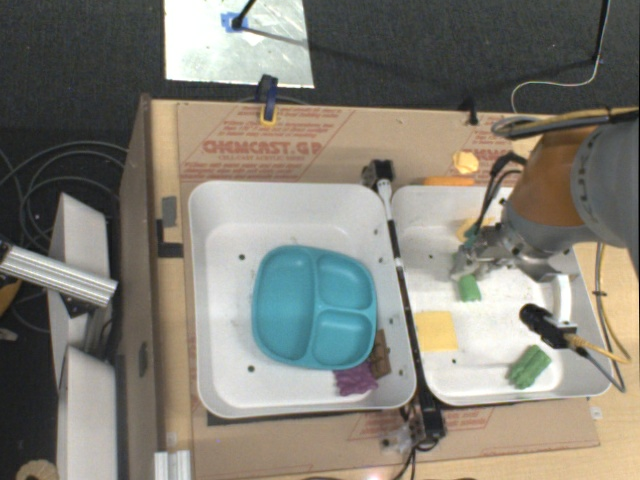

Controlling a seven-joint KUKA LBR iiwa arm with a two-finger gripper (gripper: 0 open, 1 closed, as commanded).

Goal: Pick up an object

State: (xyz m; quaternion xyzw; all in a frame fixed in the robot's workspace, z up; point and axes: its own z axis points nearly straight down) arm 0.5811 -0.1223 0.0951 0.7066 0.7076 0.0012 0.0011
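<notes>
Arm: a grey arm (610, 183) with an orange band (548, 183) is seen reaching in from the right, over the right bin (480, 363).
Gripper: the gripper (470, 266) is lowered into the back left part of the right bin.
Grip state: whether the gripper is open or closed cannot be told.
Small green piece: the small green piece (468, 289) is seen on the bin floor just in front of the gripper tip; whether it is touched cannot be told.
Yellow square: the yellow square (436, 330) is laid flat in front of the gripper and a little to its left, near the wall shared by the bins.
Larger green piece: the larger green piece (528, 366) is found well apart from the gripper, in the front right corner.
Yellow bit: a yellow bit (467, 231) is seen just behind the gripper, partly hidden.
Left bin: the left bin (230, 268) is placed to the gripper's left; a teal divided plate (315, 306) is borne in it, with a purple thing (352, 379) and a brown thing (381, 356) at the plate's front edge.
</notes>
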